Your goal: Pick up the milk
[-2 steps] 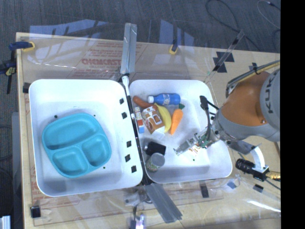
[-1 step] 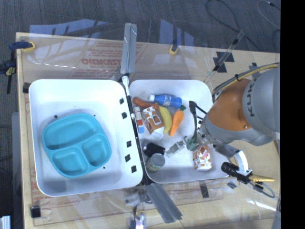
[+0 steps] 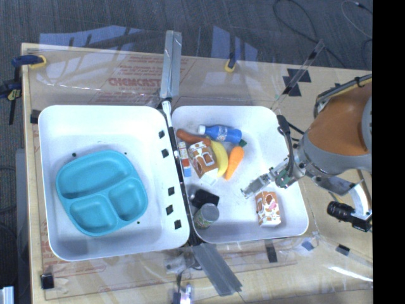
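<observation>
Camera view: milk (image 3: 268, 208), a small carton, lies on its side in the right bin (image 3: 253, 116), near the front right corner, apart from the clutter. Gripper (image 3: 253, 186) is over the bin floor just up-left of it, spread apart, nothing between the fingers. Banana (image 3: 219, 158), carrot (image 3: 233, 161), bottle (image 3: 220, 133) and a second carton (image 3: 201, 158) bunch at the left wall, so approach looks unobstructed. Blue tray (image 3: 101, 192) sits in the left bin.

Two white bins (image 3: 101, 122), one blue tray (image 3: 101, 192), two cartons (image 3: 268, 208), one banana (image 3: 220, 158), one carrot (image 3: 233, 161)
</observation>
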You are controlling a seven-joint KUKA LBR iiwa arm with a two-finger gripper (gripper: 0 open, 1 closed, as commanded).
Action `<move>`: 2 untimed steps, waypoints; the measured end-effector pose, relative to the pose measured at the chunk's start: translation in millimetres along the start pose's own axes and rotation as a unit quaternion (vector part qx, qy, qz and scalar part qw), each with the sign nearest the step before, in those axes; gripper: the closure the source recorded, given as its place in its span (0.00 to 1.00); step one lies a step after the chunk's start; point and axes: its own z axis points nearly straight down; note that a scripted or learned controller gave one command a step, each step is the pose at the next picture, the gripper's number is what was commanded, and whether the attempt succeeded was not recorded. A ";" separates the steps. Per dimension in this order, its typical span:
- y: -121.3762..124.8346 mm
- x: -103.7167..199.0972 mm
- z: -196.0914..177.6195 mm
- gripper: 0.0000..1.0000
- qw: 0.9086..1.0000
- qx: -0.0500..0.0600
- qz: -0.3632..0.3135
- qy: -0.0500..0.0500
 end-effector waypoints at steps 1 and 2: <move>7.0 -0.9 119.7 0.00 0.999 0.001 0.048 0.002; 38.6 -7.0 118.4 0.00 1.000 0.000 0.020 0.001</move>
